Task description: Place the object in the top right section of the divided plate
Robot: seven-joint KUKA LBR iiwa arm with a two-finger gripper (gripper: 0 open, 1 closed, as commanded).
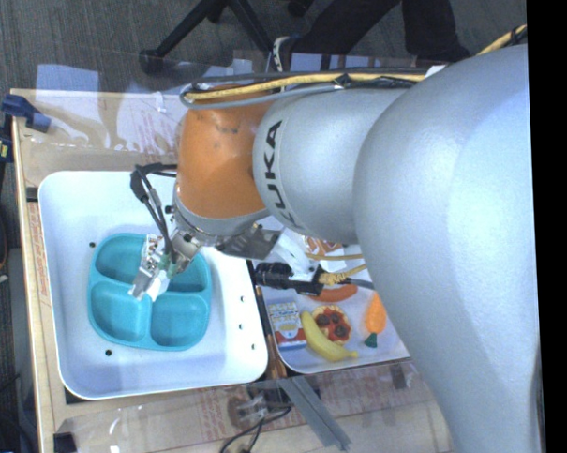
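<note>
**benchwatcher:** so where are you at with the plate job?

**me:** My gripper (152,273) is hanging over the blue divided plate (128,317) in the left white bin (74,371), left-middle of the frame, about over the ridge between the plate's upper sections. There's a small pale thing with a bit of green right at my tip, but it's too small and blurry to name. Could be the object, could be part of my tool. So I can't tell if my fingers are wide, narrow or holding anything.

**benchwatcher:** and the rest of the stuff?

**me:** Toy food sits in the right bin (392,349), lower middle of the frame: a banana (324,339), a carrot (374,318), a small carton (286,326).

**benchwatcher:** tricky to hold?

**me:** My guess is light, stiff plastic, a bit slick. I'd pinch across the narrow middle, where curved pieces are less likely to squirt out.
</note>
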